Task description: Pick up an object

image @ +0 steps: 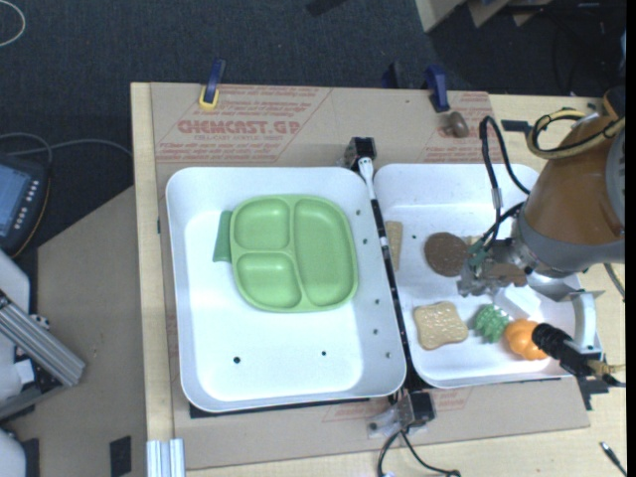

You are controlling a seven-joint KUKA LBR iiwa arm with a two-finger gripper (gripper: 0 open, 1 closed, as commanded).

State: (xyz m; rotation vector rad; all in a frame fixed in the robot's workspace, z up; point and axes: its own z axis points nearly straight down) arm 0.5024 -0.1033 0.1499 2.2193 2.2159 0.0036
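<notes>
In the right bin lie a brown round cookie-like piece, a tan slice of toy bread, a green leafy toy and an orange toy. A pale tan piece rests against the bin's left wall. My gripper hangs low over the bin, just right of the brown piece and above the green toy. Nothing shows between its fingers.
The left bin holds a green divided plate. A black divider with screws runs between the bins. The arm's orange band and cables fill the right side. Clamps sit at the board's back edge.
</notes>
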